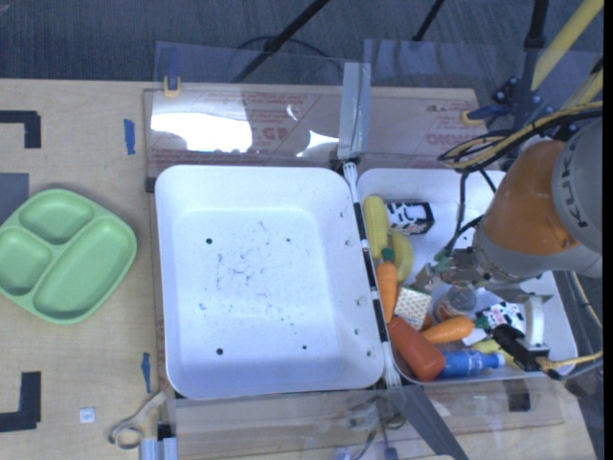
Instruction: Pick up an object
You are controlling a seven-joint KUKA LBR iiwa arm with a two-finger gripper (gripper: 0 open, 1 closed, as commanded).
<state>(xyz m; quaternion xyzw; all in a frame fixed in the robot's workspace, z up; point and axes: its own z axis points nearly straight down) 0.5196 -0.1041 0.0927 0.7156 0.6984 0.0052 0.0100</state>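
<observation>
A light wooden bench (86, 123) runs under both bins, marked with black tape corners (27, 127) and blue tape strips (128, 135). Beyond its far edge lies dark grey carpeted floor (115, 17), crossed by black stand legs (316, 8). Glare brightens a clear panel (239, 123).

Two white bins (259, 185) — one green plate (62, 254).

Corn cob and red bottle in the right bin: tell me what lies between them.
In the camera view, a carrot lies between the corn cob and the red bottle, along the bin's left wall.
</observation>
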